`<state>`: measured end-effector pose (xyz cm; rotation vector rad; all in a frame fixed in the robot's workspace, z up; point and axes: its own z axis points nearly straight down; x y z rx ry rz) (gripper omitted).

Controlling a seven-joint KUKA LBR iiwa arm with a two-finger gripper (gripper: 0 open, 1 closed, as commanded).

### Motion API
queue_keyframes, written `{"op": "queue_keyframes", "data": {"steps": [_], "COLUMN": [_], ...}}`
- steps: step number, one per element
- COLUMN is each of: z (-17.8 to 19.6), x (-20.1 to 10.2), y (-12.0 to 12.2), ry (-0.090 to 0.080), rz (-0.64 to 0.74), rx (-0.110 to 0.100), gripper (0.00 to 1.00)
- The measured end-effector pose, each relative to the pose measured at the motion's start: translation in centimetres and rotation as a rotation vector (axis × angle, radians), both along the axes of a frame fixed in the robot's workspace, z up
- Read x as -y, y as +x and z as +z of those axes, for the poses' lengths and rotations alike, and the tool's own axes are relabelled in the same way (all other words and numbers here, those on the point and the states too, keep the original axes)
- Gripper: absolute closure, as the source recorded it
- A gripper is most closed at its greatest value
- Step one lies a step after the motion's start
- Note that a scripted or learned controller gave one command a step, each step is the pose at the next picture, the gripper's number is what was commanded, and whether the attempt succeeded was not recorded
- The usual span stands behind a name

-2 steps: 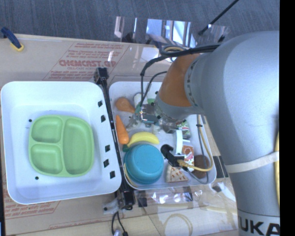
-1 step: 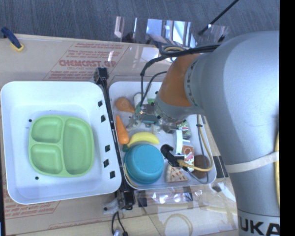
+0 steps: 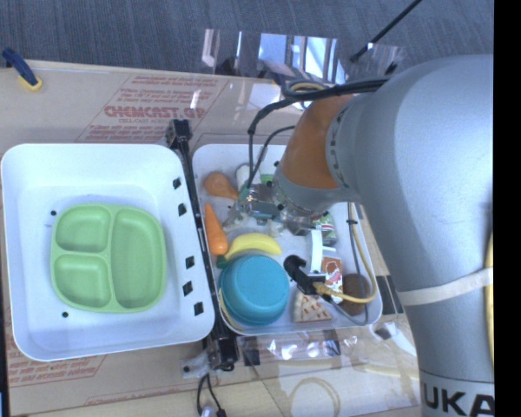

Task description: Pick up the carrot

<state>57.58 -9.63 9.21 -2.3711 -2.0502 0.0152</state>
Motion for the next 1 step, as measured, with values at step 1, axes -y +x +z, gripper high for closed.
{"op": "queue_keyframes", "data": {"steps": [1], "z": [0.0], "x": [0.0], "y": [0.0], "ry": [0.0], "rz": [0.0], "rx": [0.0], "gripper": [0.0]}}
